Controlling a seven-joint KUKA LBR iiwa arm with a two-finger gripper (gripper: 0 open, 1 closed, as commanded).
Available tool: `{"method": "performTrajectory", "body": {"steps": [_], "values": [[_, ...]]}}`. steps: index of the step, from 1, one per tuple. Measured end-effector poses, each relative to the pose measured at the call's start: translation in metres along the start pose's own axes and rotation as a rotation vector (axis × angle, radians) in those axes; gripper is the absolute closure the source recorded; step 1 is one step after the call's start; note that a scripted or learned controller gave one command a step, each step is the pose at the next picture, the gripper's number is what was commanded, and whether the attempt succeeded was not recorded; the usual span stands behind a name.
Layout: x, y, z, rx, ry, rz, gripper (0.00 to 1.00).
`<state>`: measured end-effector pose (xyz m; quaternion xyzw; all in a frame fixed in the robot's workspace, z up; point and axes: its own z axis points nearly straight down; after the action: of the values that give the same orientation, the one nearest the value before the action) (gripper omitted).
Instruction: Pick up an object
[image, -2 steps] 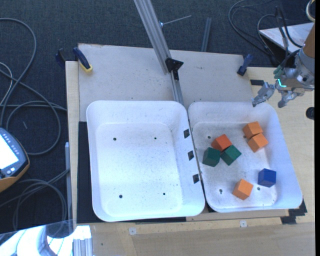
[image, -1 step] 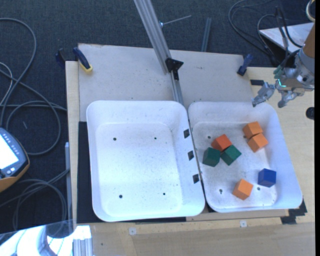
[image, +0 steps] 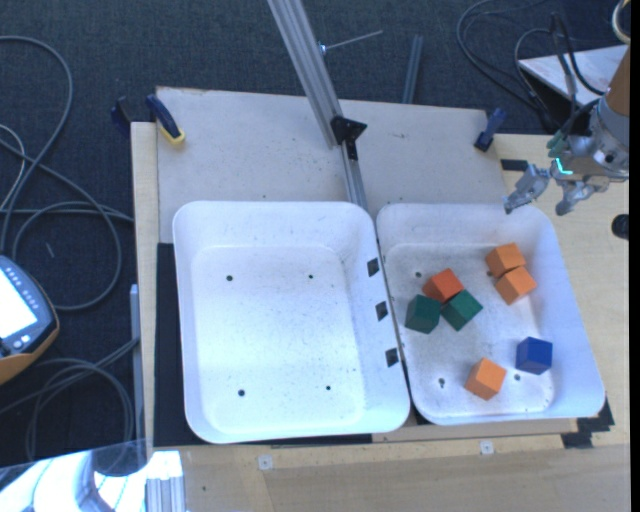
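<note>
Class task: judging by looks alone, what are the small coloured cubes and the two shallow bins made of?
Small blue cube: probably painted wood or foam; matt, flat colour, crisp edges. Shallow white right bin and shallow white left bin: likely moulded plastic; smooth, rounded corners, faint sheen.

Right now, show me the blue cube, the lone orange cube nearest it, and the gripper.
blue cube (image: 534, 355), camera view, top face.
orange cube (image: 486, 378), camera view, top face.
gripper (image: 546, 196), camera view, midway between fingertips.
</note>
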<state>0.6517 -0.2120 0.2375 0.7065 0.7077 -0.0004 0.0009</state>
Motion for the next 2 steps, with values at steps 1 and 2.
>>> {"method": "performTrajectory", "body": {"steps": [1,2], "values": [[0.0,0.0,0.0,0.0,0.0,0.0,0.0],[0.0001,0.0,0.0,0.0,0.0,0.0,0.0]]}}
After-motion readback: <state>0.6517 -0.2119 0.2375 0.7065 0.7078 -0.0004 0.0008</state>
